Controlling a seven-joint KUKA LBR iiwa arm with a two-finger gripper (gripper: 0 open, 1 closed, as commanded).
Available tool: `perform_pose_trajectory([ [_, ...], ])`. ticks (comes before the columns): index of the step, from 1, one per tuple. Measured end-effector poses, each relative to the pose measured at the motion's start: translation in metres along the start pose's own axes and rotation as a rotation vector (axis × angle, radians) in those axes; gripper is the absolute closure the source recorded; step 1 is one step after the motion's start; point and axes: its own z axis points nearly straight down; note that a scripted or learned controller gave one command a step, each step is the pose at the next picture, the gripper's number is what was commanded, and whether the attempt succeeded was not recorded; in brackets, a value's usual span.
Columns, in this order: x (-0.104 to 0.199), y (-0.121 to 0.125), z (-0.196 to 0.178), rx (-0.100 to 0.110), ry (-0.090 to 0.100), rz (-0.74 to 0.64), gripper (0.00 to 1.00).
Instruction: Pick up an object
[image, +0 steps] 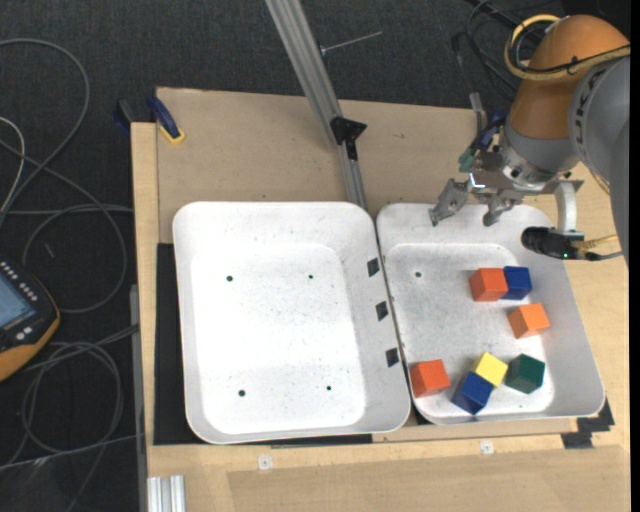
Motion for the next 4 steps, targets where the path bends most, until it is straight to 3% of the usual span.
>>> perform_pose_trajectory([
  [1,-0.008,-0.003,0.048,0.001,0.0,0.002,0.0],
  [2,-0.008,0.0,0.032,-0.008,0.0,0.002,1.0],
  [4,-0.009,0.002,-0.068,-0.013,-0.002,0.001,1.0],
])
